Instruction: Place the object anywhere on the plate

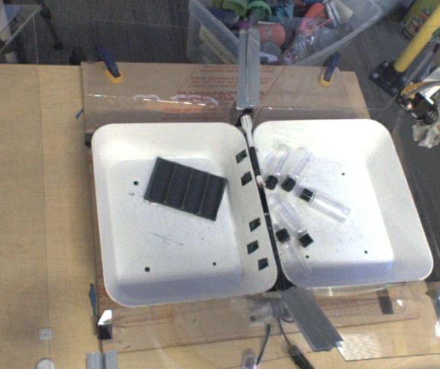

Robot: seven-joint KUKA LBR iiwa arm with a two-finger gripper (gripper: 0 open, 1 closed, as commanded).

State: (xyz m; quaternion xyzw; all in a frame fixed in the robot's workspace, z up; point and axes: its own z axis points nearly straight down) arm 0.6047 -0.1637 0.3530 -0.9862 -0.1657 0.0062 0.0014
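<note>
The black ribbed plate (185, 188) lies flat in the left bin (166, 248), turned a little askew. White floor is open around it on every side, which leaves you room to come down on it from above.

The things to be moved are the clear vials with black caps (301, 198). They lie in a loose heap to the right of the plate, in the right bin (374, 206), across the ridge where the two bins meet. All of them are on their sides. Some touch or overlap, so you would judge a clean hold easiest on the vial lying farthest from the plate (326, 204), which is a little clear of the rest.

A row of small black clips (251, 206) runs along the ridge, between the plate and the vials. Any carry toward the plate has to clear them.

As for the pincer, you cannot tell from this view how far it is open, or whether it has hold of anything. Nothing rests on the plate, so judge the task as not yet begun: pick first, then cross leftward.
</note>
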